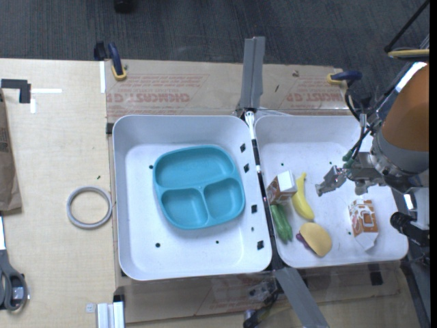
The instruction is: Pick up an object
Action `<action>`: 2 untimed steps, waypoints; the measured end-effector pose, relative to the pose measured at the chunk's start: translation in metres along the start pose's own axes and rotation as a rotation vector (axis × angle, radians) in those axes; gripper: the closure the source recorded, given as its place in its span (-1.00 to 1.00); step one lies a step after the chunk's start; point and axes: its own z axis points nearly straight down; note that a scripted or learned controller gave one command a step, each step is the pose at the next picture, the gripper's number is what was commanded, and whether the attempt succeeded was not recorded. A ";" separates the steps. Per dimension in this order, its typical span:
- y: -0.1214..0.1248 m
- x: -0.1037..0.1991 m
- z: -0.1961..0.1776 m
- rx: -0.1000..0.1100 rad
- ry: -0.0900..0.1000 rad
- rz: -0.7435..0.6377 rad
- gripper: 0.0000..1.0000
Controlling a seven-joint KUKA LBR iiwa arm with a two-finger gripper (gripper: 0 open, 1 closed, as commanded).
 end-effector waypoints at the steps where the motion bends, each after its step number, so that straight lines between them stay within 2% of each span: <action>1: -0.008 0.005 -0.016 -0.002 0.000 0.118 -1.00; 2: 0.064 -0.022 0.047 -0.001 -0.001 0.070 -1.00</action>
